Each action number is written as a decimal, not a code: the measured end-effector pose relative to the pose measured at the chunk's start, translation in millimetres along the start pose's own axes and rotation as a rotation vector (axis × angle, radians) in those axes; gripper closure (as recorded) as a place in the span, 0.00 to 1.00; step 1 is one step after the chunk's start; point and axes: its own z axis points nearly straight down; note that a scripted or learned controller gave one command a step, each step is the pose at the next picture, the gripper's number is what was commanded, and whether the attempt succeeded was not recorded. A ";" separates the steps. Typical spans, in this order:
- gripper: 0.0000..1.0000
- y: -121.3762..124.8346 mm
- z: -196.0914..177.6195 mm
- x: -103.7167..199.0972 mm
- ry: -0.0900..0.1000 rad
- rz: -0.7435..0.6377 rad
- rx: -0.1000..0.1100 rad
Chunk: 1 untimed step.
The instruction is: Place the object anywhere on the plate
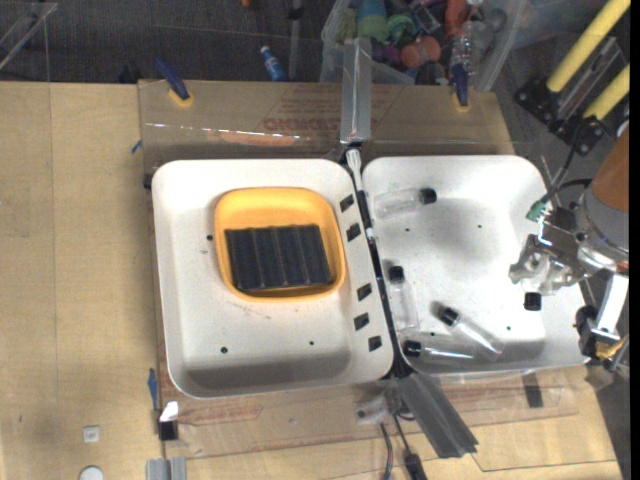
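Observation:
A yellow-orange plate (275, 201) lies in the left bin (185, 268). A black ridged rectangular object (278, 258) rests flat on the plate, toward its front half. In the right bin (480, 183) lie several clear tubes with black caps: one at the back left (405, 201), one by the divider (398, 286), one near the front (468, 332) and one at the front left corner (432, 351). My gripper (536, 274) hangs over the right bin's right side, near its rim, well apart from the plate. A small dark piece (532, 302) shows just below it.
A row of black clips (358, 263) runs along the divider between the bins. A metal bar (353, 93) stands behind the bins and another (440, 420) lies in front. A box of coloured toys (415, 13) sits at the back.

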 end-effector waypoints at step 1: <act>0.00 0.1 -0.1 0.0 0.000 0.000 0.000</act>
